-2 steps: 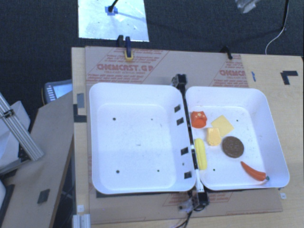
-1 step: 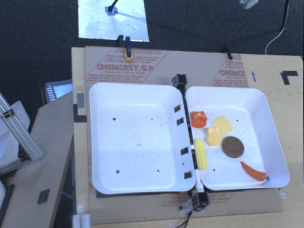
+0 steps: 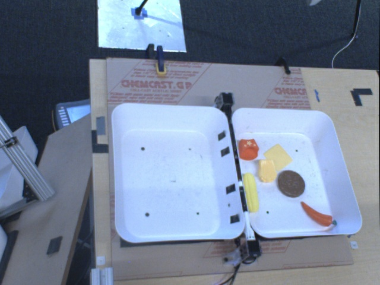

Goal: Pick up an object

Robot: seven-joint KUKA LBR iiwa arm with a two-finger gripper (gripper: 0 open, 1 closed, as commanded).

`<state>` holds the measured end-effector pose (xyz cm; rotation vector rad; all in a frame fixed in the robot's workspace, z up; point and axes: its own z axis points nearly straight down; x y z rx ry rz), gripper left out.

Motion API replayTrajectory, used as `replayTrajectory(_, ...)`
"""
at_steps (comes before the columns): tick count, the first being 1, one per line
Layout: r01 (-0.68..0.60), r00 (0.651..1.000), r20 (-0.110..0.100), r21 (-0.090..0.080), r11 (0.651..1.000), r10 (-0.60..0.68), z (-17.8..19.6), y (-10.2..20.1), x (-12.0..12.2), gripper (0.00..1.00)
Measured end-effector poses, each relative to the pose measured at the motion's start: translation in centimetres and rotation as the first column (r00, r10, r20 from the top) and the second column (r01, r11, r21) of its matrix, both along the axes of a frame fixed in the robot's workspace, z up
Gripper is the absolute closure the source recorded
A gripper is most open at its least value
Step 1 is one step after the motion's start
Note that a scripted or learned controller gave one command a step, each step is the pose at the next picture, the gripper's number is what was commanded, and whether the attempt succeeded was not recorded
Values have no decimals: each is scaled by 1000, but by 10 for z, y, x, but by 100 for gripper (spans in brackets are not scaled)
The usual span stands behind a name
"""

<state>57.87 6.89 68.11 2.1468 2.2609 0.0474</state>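
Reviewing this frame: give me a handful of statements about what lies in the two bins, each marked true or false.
1. All the loose items lie in the right bin. True.
2. The brown disc sits in the left bin. False: it lies in the right bin, beside the yellow block.
3. The corn cob lies along the right bin's left wall, by the divider. True.
4. The red chili is at the right bin's far left corner. False: it lies near the bin's near right corner.
5. The orange-red piece lies farther back than the corn cob. True.
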Motion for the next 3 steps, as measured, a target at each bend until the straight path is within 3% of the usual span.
replayTrajectory(3,-8,1000,20,2,1000,8,35,1,0,100)
